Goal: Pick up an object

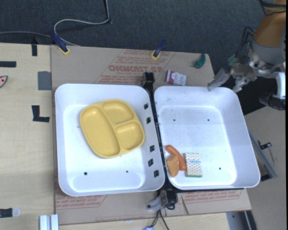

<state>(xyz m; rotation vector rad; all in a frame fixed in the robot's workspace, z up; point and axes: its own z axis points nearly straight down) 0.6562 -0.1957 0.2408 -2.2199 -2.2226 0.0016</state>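
Note:
In the right bin [230, 128], near its front left corner, lie an orange sausage-like toy [173, 158] and a small white patterned box [193, 165], side by side. A yellow divided plate [113, 127] rests in the left bin [67, 143]. My gripper [225, 85] hovers over the back right corner of the right bin, far from the toy and the box. Its two fingers are spread apart with nothing between them.
A small red and white packet [175, 77] lies on the cardboard just behind the bins. A teal item [199, 60] sits near the cardboard's back right corner. Yellow clamps [158, 50] hold the cardboard's back edge. A cable [81, 20] runs across the dark floor.

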